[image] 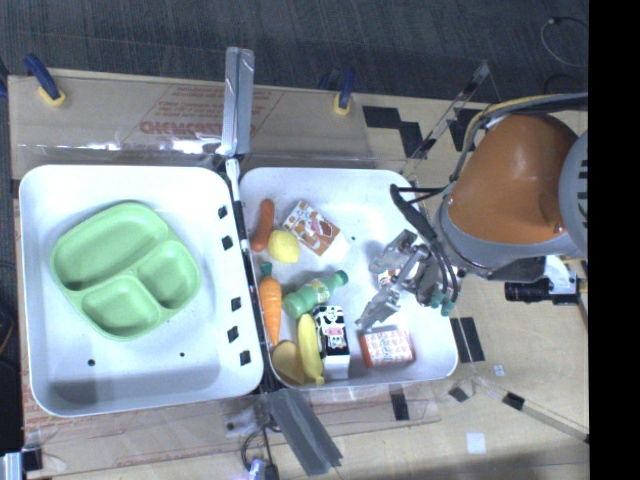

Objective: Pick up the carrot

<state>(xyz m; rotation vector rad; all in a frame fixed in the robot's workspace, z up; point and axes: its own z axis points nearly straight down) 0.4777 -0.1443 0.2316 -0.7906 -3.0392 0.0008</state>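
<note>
The carrot (270,308) is orange with a small green top and lies along the left wall of the right bin (350,183), pointing toward the front. My gripper (384,286) hovers over the right part of that bin, well to the right of the carrot and apart from it. Its fingers (374,314) stand open with nothing between them. A green bottle (312,293) and a cow-patterned carton (332,333) lie between the gripper and the carrot.
Also in the right bin are a reddish-orange sausage-like piece (263,225), a lemon (283,246), a small printed carton (312,228), a banana (308,348) and an orange box (386,346). The left bin (60,368) holds a green divided plate (125,268).
</note>
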